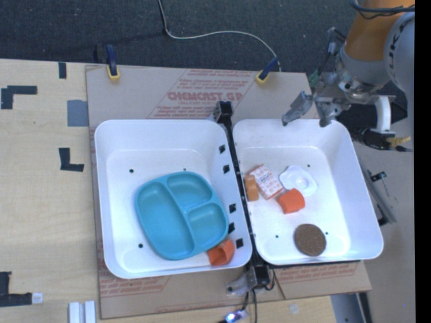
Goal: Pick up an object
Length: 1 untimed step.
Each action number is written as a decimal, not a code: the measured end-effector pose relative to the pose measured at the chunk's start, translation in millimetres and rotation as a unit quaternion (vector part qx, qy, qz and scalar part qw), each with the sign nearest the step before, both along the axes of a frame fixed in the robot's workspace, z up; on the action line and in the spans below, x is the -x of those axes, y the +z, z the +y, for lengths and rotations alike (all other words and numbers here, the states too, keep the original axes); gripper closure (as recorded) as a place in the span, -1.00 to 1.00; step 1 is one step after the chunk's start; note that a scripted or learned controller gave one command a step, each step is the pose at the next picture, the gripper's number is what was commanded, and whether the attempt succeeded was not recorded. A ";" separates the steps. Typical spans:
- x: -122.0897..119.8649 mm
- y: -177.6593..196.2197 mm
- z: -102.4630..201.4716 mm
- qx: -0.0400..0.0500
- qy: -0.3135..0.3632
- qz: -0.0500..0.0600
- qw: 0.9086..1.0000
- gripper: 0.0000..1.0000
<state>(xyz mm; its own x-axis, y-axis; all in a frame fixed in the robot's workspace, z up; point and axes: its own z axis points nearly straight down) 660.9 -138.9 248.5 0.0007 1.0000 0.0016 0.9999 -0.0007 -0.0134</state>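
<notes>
A pale wooden bench carries a brown cardboard sheet [202, 96], and on it sit two shallow white bins side by side, with dark carpet beyond. The left bin [114, 140] holds a blue divided tray [180, 214] and, at the tray's five o'clock, a small orange cup [222, 252] against the rim. The right bin [350, 160] holds a cluster near its centre: a small printed packet [264, 181], a white round lid-like piece [297, 180] at its three o'clock, an orange block [291, 201] just below, and a brown disc [310, 239] at five o'clock. The gripper [310, 111] hovers above the right bin's twelve o'clock rim, fingers spread apart and holding nothing. The orange block looks light, stiff and compact; its opposite flat sides seem the safest hold, whereas the flat disc would probably slip.
</notes>
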 end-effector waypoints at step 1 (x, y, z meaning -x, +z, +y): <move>-2.3 7.4 0.4 0.001 0.001 -0.006 1.000 -1.00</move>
<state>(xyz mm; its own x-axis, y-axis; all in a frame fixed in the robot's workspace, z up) 663.1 -138.6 255.9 -0.0018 1.0000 -0.0001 1.0000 0.0018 -0.0015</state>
